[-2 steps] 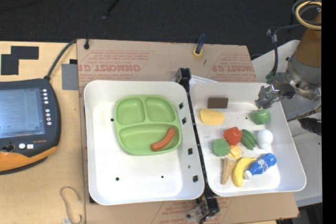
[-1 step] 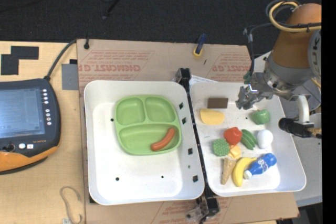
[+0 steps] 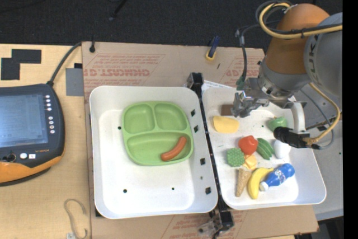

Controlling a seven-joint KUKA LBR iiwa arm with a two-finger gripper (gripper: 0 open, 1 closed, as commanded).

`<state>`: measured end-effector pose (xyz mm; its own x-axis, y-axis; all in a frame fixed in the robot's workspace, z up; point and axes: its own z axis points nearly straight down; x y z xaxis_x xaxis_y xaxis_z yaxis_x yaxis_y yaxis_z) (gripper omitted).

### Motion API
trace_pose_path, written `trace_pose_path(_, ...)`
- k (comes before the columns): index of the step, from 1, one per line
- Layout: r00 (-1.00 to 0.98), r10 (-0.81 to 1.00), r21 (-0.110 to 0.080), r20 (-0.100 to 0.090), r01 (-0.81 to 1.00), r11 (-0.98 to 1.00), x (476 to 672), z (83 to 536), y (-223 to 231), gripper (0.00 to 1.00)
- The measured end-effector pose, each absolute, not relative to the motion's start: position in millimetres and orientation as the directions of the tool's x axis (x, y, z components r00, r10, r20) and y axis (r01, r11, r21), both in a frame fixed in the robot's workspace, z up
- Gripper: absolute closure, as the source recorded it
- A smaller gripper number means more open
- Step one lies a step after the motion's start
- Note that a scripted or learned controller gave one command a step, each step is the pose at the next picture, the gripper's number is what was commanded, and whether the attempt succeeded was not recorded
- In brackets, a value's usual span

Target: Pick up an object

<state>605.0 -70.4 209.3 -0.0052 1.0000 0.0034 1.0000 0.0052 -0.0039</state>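
bins 2 (image 3: 106, 187) | green plate 1 (image 3: 140, 120) | sausage 1 (image 3: 174, 149) | banana 1 (image 3: 254, 182) | bottle 1 (image 3: 278, 175)

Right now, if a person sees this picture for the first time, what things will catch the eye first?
Probably the green divided plate in the left bin, with a sausage in its large compartment. Then the cluster of toy foods in the right bin, such as a tomato and banana, and the grey arm's gripper above that bin's far edge.

Bench (image 3: 33, 193) carries two white bins (image 3: 112, 187) (side by side), pendant (image 3: 25, 126).
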Motion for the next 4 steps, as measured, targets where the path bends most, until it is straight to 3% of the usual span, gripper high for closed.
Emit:
trace_pose_path(2,-0.005,1.000,-0.006,0.003,1.000,0.005,584.3,209,42,1.00)
trace_pose_path(3,-0.005,1.000,-0.001,0.002,1.000,0.005,589.3,237,85,1.00)
trace_pose_path(4,0.001,1.000,-0.006,0.000,1.000,-0.001,581.9,235,82,1.00)
